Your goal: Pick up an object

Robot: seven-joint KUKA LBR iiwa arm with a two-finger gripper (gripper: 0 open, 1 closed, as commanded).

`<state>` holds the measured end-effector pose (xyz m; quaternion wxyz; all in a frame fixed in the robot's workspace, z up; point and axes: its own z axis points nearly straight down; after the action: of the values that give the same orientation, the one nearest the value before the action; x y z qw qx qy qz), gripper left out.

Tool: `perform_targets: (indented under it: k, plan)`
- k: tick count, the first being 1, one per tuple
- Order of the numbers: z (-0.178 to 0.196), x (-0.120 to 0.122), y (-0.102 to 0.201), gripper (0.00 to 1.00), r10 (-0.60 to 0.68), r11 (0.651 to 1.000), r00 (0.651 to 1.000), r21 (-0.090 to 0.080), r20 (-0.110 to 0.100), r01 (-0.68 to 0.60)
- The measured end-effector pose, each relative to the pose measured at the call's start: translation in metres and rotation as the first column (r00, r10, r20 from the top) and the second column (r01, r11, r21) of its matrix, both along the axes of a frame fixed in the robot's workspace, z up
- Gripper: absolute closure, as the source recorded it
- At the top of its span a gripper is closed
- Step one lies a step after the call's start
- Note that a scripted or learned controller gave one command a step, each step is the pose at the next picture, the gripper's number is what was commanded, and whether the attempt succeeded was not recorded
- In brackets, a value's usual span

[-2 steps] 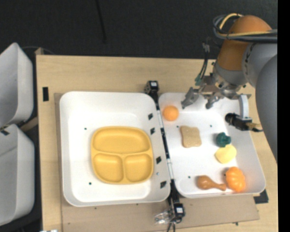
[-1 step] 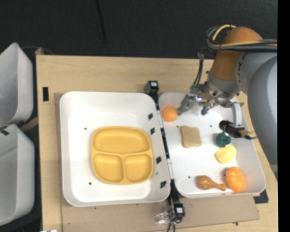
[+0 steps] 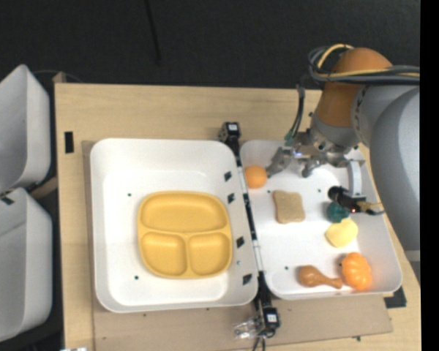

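So the pincer (image 3: 301, 162) is parked over the back end of the right bin (image 3: 318, 263), hanging under the grey arm (image 3: 395, 134) with its orange band (image 3: 336, 104). Two grey prongs stick out, one toward the left and one more downward, with a clear gap between them, so it looks spread fairly wide with nothing in it.

Stuff around it: a small orange ball (image 3: 255, 176) sits just off the left prong, close to the wall between the bins. A tan bread slice (image 3: 288, 206) lies flat just in front of the pincer, apart from it. Off to the pincer's right and a bit forward there's a dark teal thing (image 3: 338, 211), with a black bit (image 3: 338, 194) right next to it that I honestly can't make out. It could be part of the robot or a toy. In front of that is a pale yellow chunk (image 3: 342, 234), then an orange pumpkin-looking thing (image 3: 356, 270) touching a brown drumstick (image 3: 317, 276) at the near end of the bin, well away from the pincer.

The left bin (image 3: 110, 196) holds a yellow divided tray (image 3: 184, 233), way off to the pincer's left.

Cables (image 3: 329, 53) loop over the wrist, and the arm's bulk covers the bin's right rear corner. The fingertips are blurry.
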<state>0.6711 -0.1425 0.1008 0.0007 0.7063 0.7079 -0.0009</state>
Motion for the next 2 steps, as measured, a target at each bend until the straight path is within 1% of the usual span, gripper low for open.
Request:
perform_targets:
  k: [1,2]
  plan:
    - [0.013,0.001,-0.001,1.0,0.001,1.0,1.0,-0.002,0.005,-0.001]
    - [0.057,0.0,-0.003,1.0,-0.002,1.0,1.0,0.001,0.006,0.002]
